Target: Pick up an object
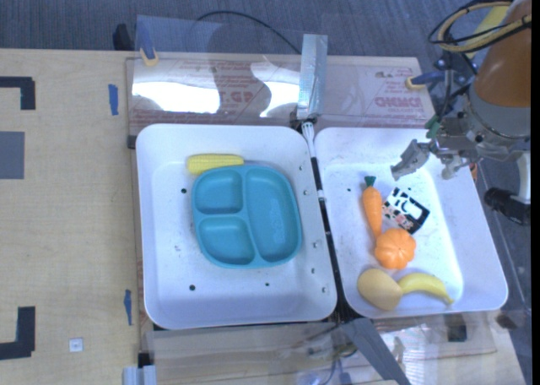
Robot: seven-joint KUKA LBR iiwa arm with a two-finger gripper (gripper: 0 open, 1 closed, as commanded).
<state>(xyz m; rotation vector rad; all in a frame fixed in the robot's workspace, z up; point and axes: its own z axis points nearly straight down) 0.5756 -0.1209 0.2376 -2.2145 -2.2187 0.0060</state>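
**Open gripper hanging over the right bin's far side, nothing held**

Two shallow white bins are sitting side by side on the bench. The left bin is holding a blue divided tray with three compartments, lying near its middle. A single yellow corn cob is lying just beyond the tray's far edge, touching or nearly touching it.

The right bin is holding five things gathered toward its middle and near side. One orange carrot with a green top is lying lengthwise, its tip pointing toward the near side. Just to its right, a small black-and-white patterned item is lying tilted. Below them an orange round fruit is resting against the carrot's lower end. A pale yellow rounded fruit is sitting nearest the front rim, and one yellow banana is curving away from it to the right, the two touching.

The arm is reaching in from the right, its orange band showing at the upper right edge. The gripper is hanging over the far right part of the right bin, beyond the patterned item and apart from every object. Its two fingers are standing spread, with nothing between them.
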